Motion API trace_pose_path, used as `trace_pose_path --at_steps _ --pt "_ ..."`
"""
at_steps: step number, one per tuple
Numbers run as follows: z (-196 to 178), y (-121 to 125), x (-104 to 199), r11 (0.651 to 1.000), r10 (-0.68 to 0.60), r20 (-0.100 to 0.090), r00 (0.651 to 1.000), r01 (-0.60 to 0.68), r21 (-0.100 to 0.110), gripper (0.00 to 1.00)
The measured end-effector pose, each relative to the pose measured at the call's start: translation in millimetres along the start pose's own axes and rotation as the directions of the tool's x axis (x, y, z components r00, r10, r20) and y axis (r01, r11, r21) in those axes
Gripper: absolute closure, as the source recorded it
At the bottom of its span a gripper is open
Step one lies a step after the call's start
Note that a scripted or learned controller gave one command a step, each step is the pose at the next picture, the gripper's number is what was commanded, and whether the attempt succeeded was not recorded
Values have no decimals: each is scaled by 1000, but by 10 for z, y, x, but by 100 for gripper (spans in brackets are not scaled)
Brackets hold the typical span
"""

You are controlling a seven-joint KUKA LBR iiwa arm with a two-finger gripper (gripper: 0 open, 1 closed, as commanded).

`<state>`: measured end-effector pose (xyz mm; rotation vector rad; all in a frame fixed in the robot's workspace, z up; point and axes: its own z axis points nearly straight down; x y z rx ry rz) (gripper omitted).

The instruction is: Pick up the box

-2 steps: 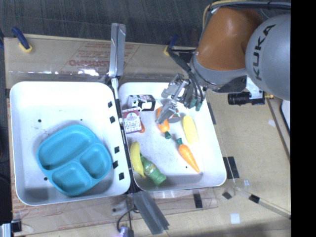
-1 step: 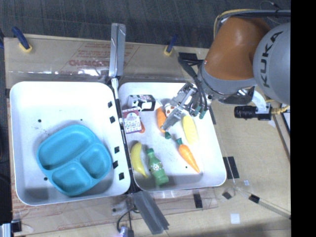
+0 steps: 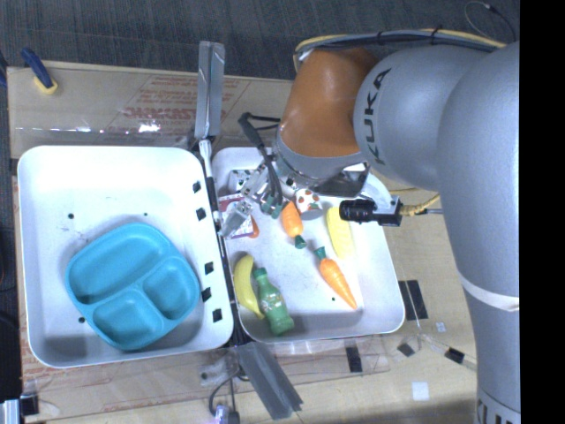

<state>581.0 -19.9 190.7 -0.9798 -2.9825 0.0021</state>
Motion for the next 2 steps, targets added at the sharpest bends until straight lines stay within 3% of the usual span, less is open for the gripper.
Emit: trace_pose_path --at_steps 1,2 --pt "-8 23 656 964 -265 0 964 265 0 0" --pt "-2 -136 867 921 -390 0 921 390 0 0"
